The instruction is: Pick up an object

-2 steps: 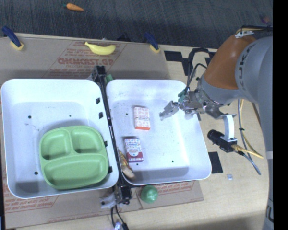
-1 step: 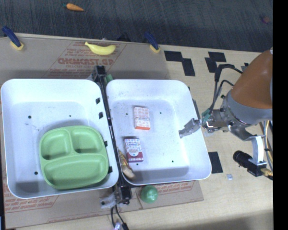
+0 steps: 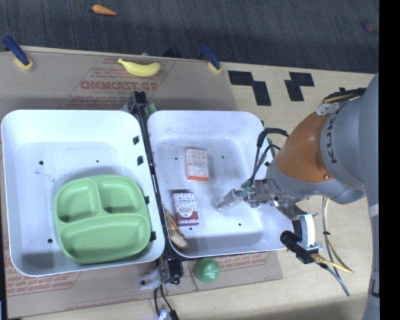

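In the right bin [image 3: 253,122] a small orange-and-white box [image 3: 197,163] lies near the middle. A darker red box [image 3: 185,207] lies below it toward the front. A brownish, banana-like piece [image 3: 174,233] rests in the bin's front left corner. My gripper [image 3: 228,201] hangs low over the bin floor, right of the red box and below the orange box, apart from both. Nothing shows in it. The grey arm with its orange band [image 3: 305,157] reaches in over the bin's right wall.
The left bin [image 3: 27,129] holds a green divided plate [image 3: 103,215]. A yellow toy banana [image 3: 140,66] lies on the cardboard behind the bins. In front of the right bin sits a green ball [image 3: 207,269]. Blue clamps [image 3: 211,57] hold the cardboard's back edge.
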`<state>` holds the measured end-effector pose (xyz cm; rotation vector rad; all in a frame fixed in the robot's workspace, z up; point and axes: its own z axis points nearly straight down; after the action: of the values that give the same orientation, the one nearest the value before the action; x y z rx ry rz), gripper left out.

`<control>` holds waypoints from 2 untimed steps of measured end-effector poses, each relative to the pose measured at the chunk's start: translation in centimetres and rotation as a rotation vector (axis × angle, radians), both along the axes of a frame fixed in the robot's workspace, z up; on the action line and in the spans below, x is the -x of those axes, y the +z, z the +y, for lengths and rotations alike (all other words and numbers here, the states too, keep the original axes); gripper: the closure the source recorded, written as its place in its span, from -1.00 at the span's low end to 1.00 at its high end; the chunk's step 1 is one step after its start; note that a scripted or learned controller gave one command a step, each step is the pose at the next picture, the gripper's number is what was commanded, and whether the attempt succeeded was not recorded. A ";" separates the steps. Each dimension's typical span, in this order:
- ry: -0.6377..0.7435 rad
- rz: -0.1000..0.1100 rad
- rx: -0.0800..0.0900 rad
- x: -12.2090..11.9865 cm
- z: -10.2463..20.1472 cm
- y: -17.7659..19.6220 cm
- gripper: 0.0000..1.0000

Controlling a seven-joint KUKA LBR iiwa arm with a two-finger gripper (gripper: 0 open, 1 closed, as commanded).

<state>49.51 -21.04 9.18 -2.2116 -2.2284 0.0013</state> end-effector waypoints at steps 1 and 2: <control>-0.002 -0.001 0.000 -7.2 0.5 0.0 -1.00; -0.002 -0.002 0.001 -16.2 4.2 0.0 -1.00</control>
<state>65.70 -16.81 9.23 -2.2155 -2.2277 -0.0007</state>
